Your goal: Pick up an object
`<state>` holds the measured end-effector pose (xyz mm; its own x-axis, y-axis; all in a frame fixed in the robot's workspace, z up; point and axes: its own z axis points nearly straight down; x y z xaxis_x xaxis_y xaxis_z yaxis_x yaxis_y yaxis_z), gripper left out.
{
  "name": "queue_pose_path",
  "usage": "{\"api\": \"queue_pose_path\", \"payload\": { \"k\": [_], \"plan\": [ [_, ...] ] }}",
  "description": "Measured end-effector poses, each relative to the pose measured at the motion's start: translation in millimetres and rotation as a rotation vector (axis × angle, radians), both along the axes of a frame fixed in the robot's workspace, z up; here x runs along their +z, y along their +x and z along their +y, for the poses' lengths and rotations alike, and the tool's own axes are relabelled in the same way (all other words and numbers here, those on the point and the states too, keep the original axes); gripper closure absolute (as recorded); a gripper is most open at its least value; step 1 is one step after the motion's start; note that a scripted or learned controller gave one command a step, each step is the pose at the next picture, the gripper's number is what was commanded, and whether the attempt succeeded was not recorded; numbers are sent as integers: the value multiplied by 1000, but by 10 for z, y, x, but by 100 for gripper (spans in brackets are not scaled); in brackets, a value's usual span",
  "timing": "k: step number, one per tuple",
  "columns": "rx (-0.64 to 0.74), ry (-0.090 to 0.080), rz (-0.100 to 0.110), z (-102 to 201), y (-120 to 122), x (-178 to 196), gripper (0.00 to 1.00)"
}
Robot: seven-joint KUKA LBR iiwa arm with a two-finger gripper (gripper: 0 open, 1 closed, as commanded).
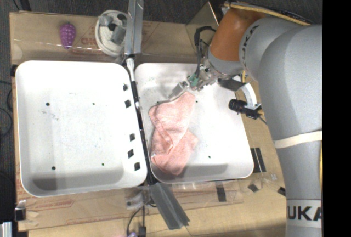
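1. Fingertips of the gripper (184, 88) are small and blurred against the white bin floor; they sit at the upper corner of the pink cloth (171, 134), and whether they are spread, closed or pinching the fabric cannot be told.
2. Much of the arm (274, 66) is cut off at the right and bottom edges, and its bulk hides the right rim of the right bin (230, 162).
3. That right bin holds the pink cloth, crumpled in a long heap from near the gripper down to the bin's lower left corner, close to the wall shared with the other bin.
4. Beside it, the left bin (33, 120) shows bare white floor with a few dark specks.
5. Above the left bin, on the bench, lie a small purple object (67, 34) and a white coiled item (111, 31); neither can be identified.
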<state>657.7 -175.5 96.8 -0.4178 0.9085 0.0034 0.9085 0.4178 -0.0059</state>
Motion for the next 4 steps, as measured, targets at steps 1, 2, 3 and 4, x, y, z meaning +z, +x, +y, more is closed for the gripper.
{"api": "queue_pose_path", "payload": {
  "k": [1,2,3,4],
  "plan": [
    [-30,0,-1,13,-384,-81,0],
    [-28,1,3,13,-382,-9,100],
    [-28,1,3,12,-382,-9,0],
    [-26,1,7,13,-381,57,100]
  ]
}}
